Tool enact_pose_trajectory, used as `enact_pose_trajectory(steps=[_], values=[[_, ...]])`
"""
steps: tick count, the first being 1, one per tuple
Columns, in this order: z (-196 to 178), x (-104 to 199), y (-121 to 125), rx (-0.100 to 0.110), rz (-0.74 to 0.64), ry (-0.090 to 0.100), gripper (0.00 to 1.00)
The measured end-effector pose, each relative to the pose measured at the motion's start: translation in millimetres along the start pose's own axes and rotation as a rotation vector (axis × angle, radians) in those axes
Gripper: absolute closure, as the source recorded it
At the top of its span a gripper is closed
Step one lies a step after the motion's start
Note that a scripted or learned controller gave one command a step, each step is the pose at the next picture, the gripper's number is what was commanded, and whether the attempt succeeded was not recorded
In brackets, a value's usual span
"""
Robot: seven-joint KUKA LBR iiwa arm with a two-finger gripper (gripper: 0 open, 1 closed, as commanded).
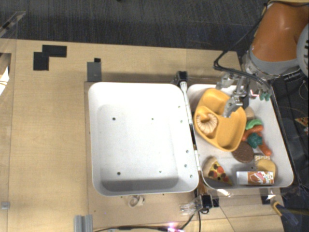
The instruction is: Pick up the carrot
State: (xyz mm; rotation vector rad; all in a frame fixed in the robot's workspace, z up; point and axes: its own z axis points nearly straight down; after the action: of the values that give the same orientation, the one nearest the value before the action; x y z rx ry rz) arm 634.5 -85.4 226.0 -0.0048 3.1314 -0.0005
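Two shallow white bins sit side by side on the wooden counter (48,144), which takes up most of the view. The left bin (140,139) is the larger in the picture. The right bin (285,163), at its 3 o'clock and touching it along the shared edge, holds a cluster of toy food.

At 1 o'clock of the right bin the grey arm (280,33) with its orange band reaches in, and its pincer (235,103) hangs over the upper middle of that bin, just above the rim of a yellow taco-shaped shell (227,129). Whether its fingers are spread or closed cannot be told from this angle, and nothing can be seen between them.

The shell is the biggest item in the bin, with a pale ridged piece (206,123) tucked at its 9 o'clock side. At the shell's 3 o'clock lies the carrot (254,125), orange with a green top, near the bin's right wall. Just at its 6 o'clock is a second orange and green vegetable (254,140). A brown round piece (243,153) touches the shell's lower edge. Along the 6 o'clock rim lie a white and orange carton (255,177) and a pizza slice (216,171).
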Motion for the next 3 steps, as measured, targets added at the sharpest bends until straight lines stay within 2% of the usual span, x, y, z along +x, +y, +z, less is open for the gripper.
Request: enact_pose_trajectory(steps=[1,2,3], values=[[-8.4,4.4,-56.0,0.001,-0.593,-0.003,0.00],[71.5,69.1,-76.9,-0.004,-0.614,0.006,0.00],[132.1,28.8,-105.0,0.006,-0.723,-0.010,0.00]])
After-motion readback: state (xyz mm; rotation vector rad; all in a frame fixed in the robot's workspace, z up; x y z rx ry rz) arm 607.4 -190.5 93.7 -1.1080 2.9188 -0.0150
